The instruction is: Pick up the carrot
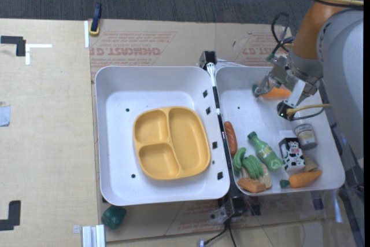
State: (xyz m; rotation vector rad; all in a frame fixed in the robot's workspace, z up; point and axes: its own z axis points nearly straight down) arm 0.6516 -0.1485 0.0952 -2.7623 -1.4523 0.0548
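Probably light, rigid, slick plastic, the carrot (pixel 304 178) lies in the right bin's (pixel 245 98) near right corner; grasp mid-body across its width. Whether the end effector (pixel 276 88) is open, I cannot tell.

You see the arm (pixel 347 49) as a broad, smooth, rounded grey shell with an orange band (pixel 315 23) above the wrist. Black cables (pixel 281 29) loop beside that band, and a yellow cable (pixel 306 107) runs near the gripper (pixel 277 87). The gripper is pale grey metal with small dark fittings.
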